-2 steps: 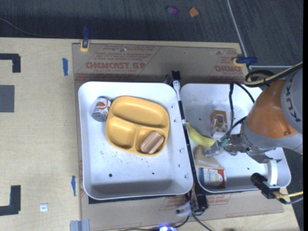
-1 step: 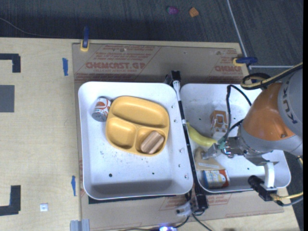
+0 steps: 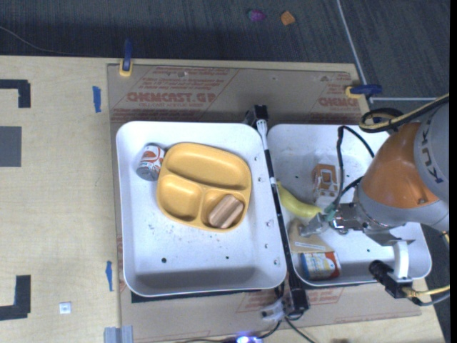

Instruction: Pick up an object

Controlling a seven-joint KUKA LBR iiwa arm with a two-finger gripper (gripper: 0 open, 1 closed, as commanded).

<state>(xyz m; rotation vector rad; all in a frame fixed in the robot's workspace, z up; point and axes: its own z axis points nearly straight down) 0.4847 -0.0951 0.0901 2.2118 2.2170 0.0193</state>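
Camera view: hand (image 3: 313,227) low in right bin (image 3: 357,138), touching banana (image 3: 296,203) at its 5 o'clock; finger state hidden, cannot tell.

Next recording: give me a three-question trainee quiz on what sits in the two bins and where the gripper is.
1. True or false: the yellow divided plastic tray lies in the right white bin.
2. Which item lies nearest the two-finger gripper? A) crushed drink can B) yellow banana C) small orange-and-white carton
3. Fill in: the brown sausage-shaped piece rests in a ____ of the tray.

Key: 1 false, it lies in the left white bin; 2 B; 3 compartment.
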